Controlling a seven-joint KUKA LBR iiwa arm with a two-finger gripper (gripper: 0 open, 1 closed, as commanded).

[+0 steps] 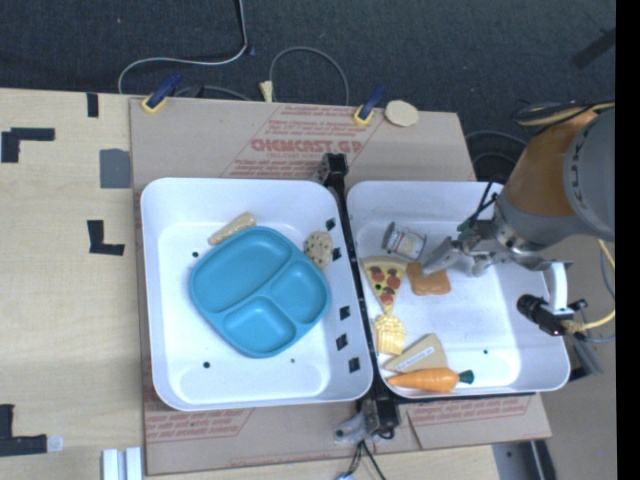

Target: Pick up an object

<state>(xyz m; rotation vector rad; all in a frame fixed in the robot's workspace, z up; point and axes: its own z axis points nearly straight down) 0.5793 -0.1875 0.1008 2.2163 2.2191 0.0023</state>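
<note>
My gripper (432,261) hangs low in the right bin (520,313), reaching in from the right. Its tip is just above a brown toast piece (431,285) and just right of a small silver can (403,240) lying on its side. I see nothing held in it. A pizza slice (383,280) lies to the left of the toast. Nearer the front of the bin lie a yellow waffle piece (390,333), a tan wedge (420,353) and an orange carrot (425,378).
The left bin (165,268) holds a blue divided plate (260,290), a bread stick (232,229) and a cookie (319,247). The arm's grey and orange body (550,188) overhangs the right bin's far right side. A black divider (345,268) runs between the bins.
</note>
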